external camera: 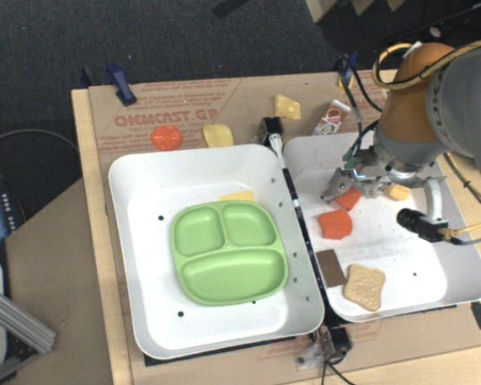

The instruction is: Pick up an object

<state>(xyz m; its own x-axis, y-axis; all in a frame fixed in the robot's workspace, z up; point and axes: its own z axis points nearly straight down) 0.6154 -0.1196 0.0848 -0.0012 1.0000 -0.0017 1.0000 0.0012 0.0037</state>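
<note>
Orange block [349, 199] sits right under the tool [351, 182] in the right bin [461, 280]; I can't tell its grip. Better centre squarely before lifting.

Two white bins [135, 240] on bench [99, 125]

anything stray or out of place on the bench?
Yes. Four items sit on the cardboard behind the bins rather than in them: an orange tomato-like piece, a yellow piece, a cheese wedge and a small carton. A yellow slice is tucked behind the green tray.
</note>
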